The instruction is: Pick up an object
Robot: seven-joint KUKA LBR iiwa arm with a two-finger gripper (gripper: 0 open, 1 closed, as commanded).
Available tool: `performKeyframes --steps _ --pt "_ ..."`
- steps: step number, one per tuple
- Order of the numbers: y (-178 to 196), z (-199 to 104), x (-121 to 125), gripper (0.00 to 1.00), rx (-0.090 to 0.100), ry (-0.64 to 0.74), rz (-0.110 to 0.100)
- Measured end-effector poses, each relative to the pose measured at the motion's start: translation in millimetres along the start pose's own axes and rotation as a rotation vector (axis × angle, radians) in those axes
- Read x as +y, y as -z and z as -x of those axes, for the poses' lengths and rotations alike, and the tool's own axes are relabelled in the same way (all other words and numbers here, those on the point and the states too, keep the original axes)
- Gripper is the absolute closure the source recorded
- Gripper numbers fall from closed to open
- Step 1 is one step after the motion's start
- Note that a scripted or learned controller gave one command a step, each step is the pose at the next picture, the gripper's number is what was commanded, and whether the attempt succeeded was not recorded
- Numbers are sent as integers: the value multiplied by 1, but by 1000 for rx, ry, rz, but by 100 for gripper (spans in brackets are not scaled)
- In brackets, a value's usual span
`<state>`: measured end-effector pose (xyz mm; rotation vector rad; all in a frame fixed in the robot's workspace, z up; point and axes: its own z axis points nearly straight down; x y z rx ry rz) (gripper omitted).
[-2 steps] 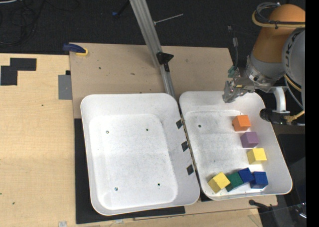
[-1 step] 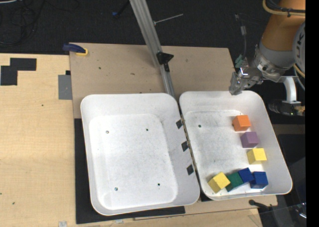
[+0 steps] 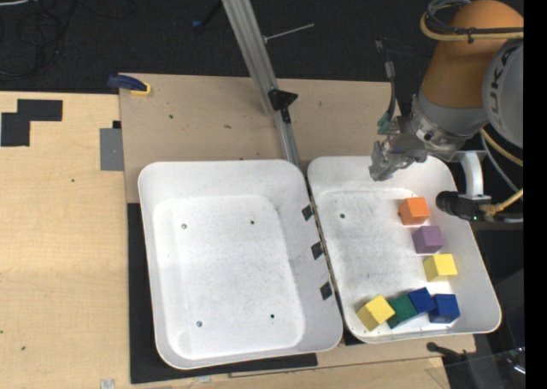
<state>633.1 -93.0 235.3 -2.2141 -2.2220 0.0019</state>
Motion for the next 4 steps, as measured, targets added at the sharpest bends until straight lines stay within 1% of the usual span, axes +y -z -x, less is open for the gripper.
performKeyframes --steps 1,2,4 --pt "-13 -45 -30 100 0 0 -3" --pt "-12 -98 -56 100 0 0 -2" --pt "6 -178 -118 100 -1 1 -2"
